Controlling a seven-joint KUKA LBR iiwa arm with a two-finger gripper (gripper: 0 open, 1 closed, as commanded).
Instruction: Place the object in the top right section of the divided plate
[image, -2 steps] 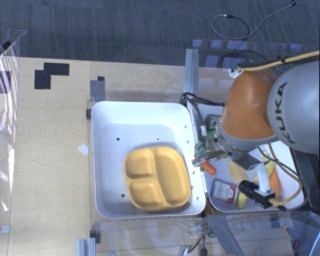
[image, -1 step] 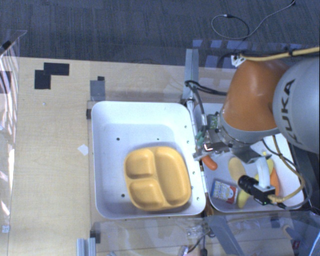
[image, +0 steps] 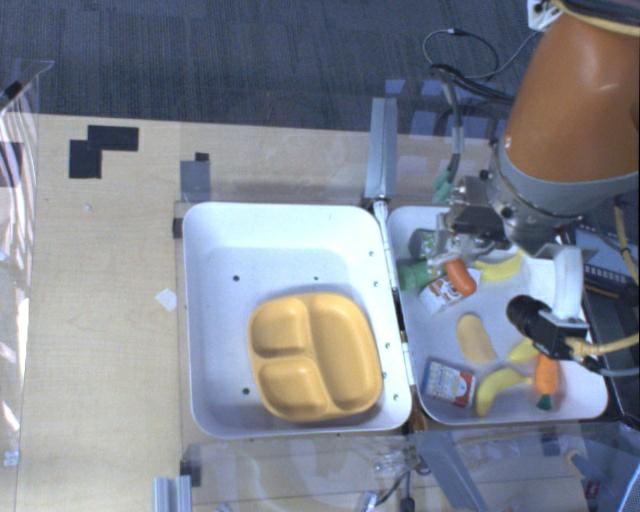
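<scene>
Dark grey carpet at the back, light wood worktop (image: 100, 330) in front with two shallow white bins side by side. Black L-shaped marker (image: 100, 148) sits on the wood at far left.

Left bin (image: 215, 300): holds the yellow divided plate (image: 315, 355), three sections, lying flat and rotated a bit, in the near half of the bin. Nothing sits in any section.

Right bin (image: 590, 405): clutter of toy food. Small orange-and-white item (image: 456, 280) near the bin's middle, with a green piece (image: 415, 272) just left of it. Yellow banana-like piece (image: 503, 268) to its right. Pale yellow oblong piece (image: 476, 338) below. Small red-and-white carton (image: 448, 383) at the near edge, a yellow banana (image: 500, 385) just beside it, and an orange carrot (image: 545, 378) at near right.

Arm (image: 570, 90) comes in from the right, big orange band over the grey wrist, hanging above the far part of the right bin. Hand (image: 470, 222) is low over the far side of that bin; can't tell which way the fingers are set, they're lost against the mount and cables. Black cylindrical fitting (image: 535, 322) with a white bracket sticks out over the bin's right side.

Which item is the target is not determinable; the orange-and-white item lies nearest, just below the hand toward the camera. Whether it touches the hand is unclear. The plate is well apart, over in the other bin.
</scene>
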